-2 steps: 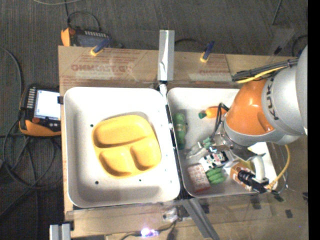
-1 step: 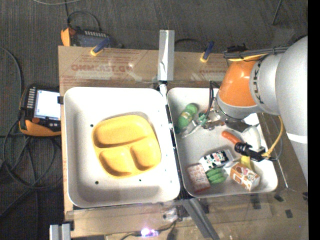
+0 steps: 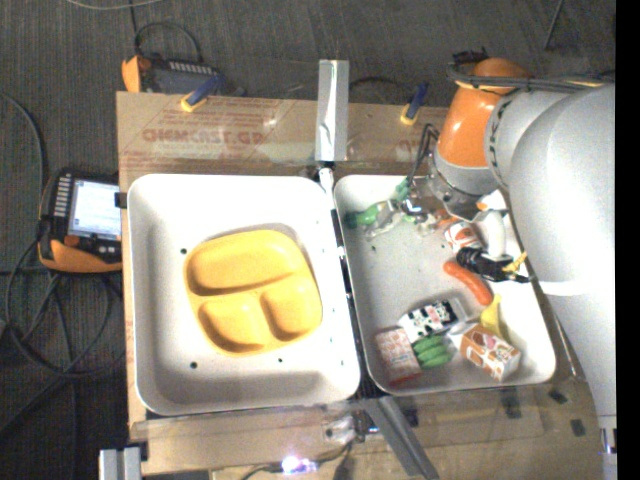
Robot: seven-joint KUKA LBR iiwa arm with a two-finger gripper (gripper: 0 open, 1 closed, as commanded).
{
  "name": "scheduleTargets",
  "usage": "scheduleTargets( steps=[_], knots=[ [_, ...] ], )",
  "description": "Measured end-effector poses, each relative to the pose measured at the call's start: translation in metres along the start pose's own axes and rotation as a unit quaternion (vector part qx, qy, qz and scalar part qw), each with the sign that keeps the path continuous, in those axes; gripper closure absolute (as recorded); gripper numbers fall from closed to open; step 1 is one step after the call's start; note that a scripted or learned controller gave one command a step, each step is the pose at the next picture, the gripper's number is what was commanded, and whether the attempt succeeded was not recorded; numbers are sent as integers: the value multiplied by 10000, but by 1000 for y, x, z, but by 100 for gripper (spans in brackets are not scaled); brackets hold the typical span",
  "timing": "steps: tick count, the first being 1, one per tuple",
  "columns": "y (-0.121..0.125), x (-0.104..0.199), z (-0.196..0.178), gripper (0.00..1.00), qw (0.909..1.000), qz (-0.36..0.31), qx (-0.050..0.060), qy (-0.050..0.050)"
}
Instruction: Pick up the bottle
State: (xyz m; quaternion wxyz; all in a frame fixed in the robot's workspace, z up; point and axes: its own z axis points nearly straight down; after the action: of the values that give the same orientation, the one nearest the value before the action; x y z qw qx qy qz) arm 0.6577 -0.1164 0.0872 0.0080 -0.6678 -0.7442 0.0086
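Gripper closure cannot be told as it is lowered at the right bin's far left corner, where the clear green-capped bottle is lying just beside it, so its body should be straddled squarely before closing.

Robotics lab: industrial arm, teach pendant on carpet, loose cables, clamped cardboard bench.

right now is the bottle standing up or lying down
Lying down: the bottle rests on its side in the right bin, near the top-left corner.
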Motion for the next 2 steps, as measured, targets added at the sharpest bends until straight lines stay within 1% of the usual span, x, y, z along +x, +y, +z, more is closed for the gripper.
scheduleTargets(
  steps=[1,2],
  knots=[
    [3,-46,-132,0,9997,-190,-116,-27],
    [14,-6,-19,0,9997,165,-183,-18]
  ],
)
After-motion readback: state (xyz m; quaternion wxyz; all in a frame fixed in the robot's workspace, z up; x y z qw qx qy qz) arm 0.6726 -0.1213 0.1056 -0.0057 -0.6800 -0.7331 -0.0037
